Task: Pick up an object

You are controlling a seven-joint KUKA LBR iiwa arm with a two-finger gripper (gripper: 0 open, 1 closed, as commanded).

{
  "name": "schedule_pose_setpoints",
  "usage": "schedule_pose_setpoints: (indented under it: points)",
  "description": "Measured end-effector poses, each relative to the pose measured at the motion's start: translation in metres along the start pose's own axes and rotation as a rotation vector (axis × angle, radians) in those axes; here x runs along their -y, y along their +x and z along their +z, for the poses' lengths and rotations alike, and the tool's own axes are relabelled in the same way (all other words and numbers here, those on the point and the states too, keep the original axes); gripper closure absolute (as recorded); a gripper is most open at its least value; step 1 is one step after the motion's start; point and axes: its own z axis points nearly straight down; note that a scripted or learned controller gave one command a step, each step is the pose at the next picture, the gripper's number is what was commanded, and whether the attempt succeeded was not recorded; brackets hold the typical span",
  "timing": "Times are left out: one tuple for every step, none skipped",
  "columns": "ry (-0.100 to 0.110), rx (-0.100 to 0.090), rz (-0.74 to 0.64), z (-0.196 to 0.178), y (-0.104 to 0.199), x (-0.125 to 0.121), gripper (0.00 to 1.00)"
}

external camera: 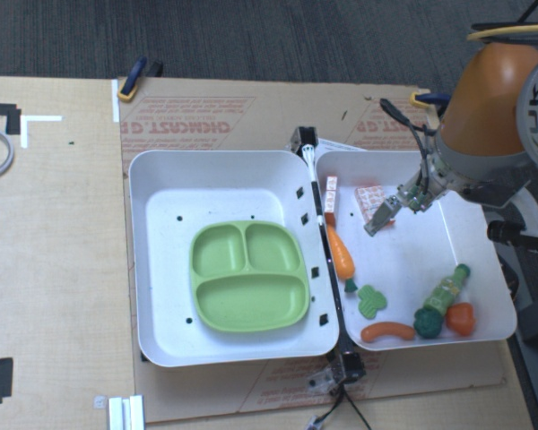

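My gripper (382, 218) hangs low over the upper middle of the right bin (411, 260). It sits right beside a red-and-white packet (368, 196), whose lower edge it covers. Nothing shows between its tips. An orange carrot (341, 254) lies along the bin's left wall. Below the carrot lies a small green leafy piece (371, 301). An orange sausage (386, 331), a dark green ball (428, 322), a green bottle (447, 289) and a red-orange fruit (462, 319) cluster at the front right.
The left bin (158, 240) holds a green divided plate (248, 276). A small red-and-white box (330, 195) leans at the wall between the bins. The arm's orange band (489, 97) looms over the right bin's back corner. Cables lie at the front edge (341, 385).
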Motion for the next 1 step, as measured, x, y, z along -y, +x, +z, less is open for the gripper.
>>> schedule_pose_setpoints:
  points:
    - [-0.001,0.002,-0.096,0.0599,-0.0476,-0.0488,0.00]
